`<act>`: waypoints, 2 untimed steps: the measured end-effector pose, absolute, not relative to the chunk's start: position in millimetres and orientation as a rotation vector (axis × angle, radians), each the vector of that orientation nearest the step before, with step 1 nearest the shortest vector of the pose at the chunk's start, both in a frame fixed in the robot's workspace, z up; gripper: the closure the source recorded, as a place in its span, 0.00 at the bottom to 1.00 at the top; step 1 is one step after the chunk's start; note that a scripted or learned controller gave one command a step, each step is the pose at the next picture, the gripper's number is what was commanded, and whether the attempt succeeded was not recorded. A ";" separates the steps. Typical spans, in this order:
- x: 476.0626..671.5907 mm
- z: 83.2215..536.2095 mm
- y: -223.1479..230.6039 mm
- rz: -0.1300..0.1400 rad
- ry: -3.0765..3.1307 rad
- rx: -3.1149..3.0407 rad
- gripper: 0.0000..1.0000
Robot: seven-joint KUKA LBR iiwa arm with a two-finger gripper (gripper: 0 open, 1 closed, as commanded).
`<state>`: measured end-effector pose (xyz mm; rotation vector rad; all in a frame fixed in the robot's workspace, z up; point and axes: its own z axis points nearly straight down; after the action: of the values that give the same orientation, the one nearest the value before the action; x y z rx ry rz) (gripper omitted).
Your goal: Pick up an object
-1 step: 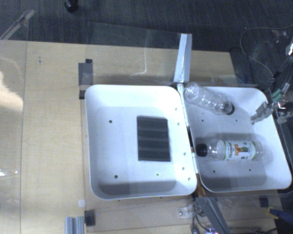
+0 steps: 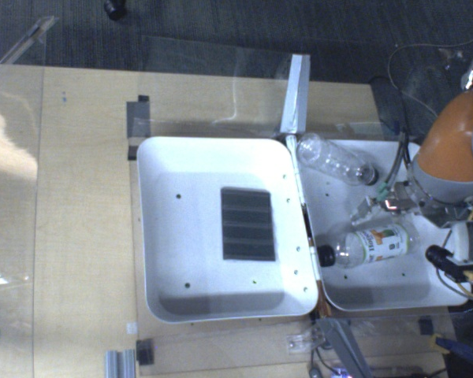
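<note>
camera view | pincer (image 2: 384,205) state unclear, above labelled bottle (image 2: 368,246) | clear bottle (image 2: 333,160) near

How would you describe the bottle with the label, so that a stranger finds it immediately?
Look in the right white bin. Two clear plastic bottles lie there on their sides; take the labelled bottle nearer the front edge. Only it has a black cap and a white label; the other bottle is bare.

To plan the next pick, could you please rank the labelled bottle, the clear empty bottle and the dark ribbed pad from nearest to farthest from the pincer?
1. Labelled bottle, just below the pincer, right bin.
2. Clear empty bottle, up-left, same bin's far corner.
3. Dark ribbed pad, middle of left bin.
</note>
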<state>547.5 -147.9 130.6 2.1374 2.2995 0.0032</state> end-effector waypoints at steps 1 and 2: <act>511.3 89.4 -181.8 0.010 2.387 2.024 0.00; 541.9 89.7 -111.8 0.016 2.433 1.969 0.00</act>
<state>541.9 -111.8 89.7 1.9692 2.4330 0.0156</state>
